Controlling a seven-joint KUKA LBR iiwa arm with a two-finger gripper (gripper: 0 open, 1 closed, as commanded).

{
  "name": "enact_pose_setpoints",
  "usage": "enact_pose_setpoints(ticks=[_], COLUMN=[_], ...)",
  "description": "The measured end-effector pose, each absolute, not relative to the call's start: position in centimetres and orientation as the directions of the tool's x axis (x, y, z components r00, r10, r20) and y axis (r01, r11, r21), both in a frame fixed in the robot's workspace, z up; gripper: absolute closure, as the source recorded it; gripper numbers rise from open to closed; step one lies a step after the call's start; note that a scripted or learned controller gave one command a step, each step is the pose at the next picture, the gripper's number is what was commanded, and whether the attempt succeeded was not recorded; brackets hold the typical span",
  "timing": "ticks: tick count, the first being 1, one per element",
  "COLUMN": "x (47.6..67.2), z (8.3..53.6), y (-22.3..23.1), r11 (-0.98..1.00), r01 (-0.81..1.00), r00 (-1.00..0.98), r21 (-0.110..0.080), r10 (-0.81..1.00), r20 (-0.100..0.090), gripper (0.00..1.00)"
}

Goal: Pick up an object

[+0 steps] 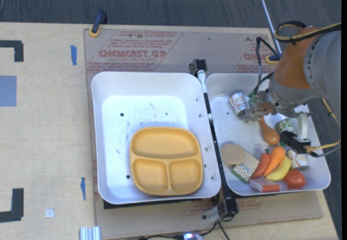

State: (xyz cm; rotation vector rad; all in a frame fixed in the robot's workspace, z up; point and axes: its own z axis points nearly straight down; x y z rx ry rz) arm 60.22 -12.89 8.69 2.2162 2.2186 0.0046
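Observation:
My gripper (252, 110) is low over the back part of the right bin (324, 179), hanging from the grey arm with its orange band. It is right beside a small silver can (237, 102), which lies just to its left. A brown drumstick-shaped toy (268, 131) lies directly below the gripper. Toward the bin's front lie a tan round biscuit (234, 153), a speckled cracker (245, 166), two orange carrots (269, 161), a yellow banana (280, 170), a red tomato (294, 179) and a red block (264, 185). Nothing is visibly lifted.
The left bin (103, 125) holds a yellow divided plate (165, 166) at its front. A black divider rail (209, 120) runs between the bins. A green item (283, 124) and a white item (301, 161) lie by the right bin's right wall, near a black cable.

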Motion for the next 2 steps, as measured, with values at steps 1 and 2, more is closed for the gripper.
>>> enact_pose_setpoints(ticks=[1,2], x=[60.1,56.2], z=[8.5,8.6], y=[-12.8,-10.0], r11=[0.001,0.001], r01=[1.0,1.0], r00=[-0.001,-0.001], r21=[0.002,0.001], r10=[1.0,1.0], r20=[-0.001,0.0], gripper=[0.0,0.0])
